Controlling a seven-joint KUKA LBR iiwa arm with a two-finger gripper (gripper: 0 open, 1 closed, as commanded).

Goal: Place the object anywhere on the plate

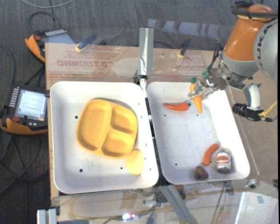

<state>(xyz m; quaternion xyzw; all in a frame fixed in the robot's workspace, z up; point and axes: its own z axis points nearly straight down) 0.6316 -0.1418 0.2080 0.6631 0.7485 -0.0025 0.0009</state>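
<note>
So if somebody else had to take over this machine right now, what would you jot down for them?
Claw: over the top of the right bin, with a small carrot between its fingers, lifted.
Plate: yellow, divided, in the left bin; nothing from the right bin on it yet.
In the right bin: red pepper, orange sausage-like piece, small can, brown lump.
Done: the carrot looks picked up.
Left: carry it across and set it on the plate.

You see a yellow plate (108,127) in a white bin (60,139), plus an orange carrot (198,102) and a red pepper (176,107).
</note>
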